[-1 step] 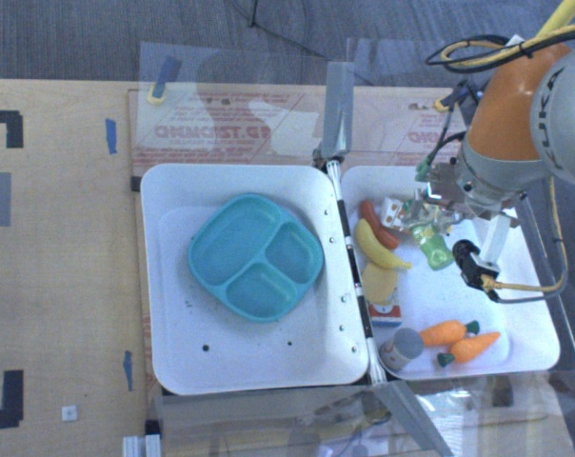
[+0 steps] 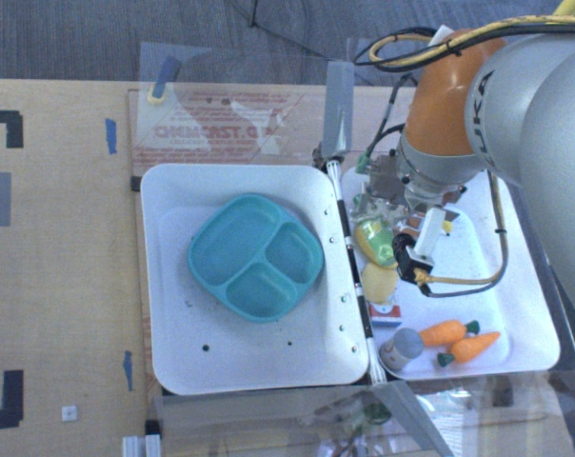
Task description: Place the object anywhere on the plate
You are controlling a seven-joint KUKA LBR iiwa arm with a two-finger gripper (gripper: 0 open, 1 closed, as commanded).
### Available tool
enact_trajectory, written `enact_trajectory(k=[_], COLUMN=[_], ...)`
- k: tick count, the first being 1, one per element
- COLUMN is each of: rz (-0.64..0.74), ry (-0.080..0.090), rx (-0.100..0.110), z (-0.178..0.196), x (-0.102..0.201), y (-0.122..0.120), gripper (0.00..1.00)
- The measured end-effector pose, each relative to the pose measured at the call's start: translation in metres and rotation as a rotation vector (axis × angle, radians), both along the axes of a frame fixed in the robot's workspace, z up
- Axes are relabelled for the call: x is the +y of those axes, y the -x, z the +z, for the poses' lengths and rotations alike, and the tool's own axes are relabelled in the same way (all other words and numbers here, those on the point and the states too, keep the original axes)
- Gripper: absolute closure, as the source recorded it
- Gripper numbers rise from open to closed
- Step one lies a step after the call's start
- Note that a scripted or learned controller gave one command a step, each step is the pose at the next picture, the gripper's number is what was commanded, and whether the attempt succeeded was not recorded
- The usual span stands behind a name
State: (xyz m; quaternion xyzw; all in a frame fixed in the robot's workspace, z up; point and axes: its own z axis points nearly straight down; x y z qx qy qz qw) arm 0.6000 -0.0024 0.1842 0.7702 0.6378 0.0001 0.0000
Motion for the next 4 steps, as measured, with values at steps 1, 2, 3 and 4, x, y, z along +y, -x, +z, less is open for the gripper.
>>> enact_trajectory(k=[1, 2, 3, 4], rz=[0.000, 0.001, -0.036, 0.057], ry=[0.000, 0.000, 0.000, -0.001], rx=[0.000, -0.002, 0.000, 0.004], z=[0.000, 0.010, 0.000, 0.000], x=[0.000, 0.000, 0.047, 0.091], y=[0.000, -0.001, -0.007, 0.028], gripper=[0.00, 1.00, 1.00, 1.00])
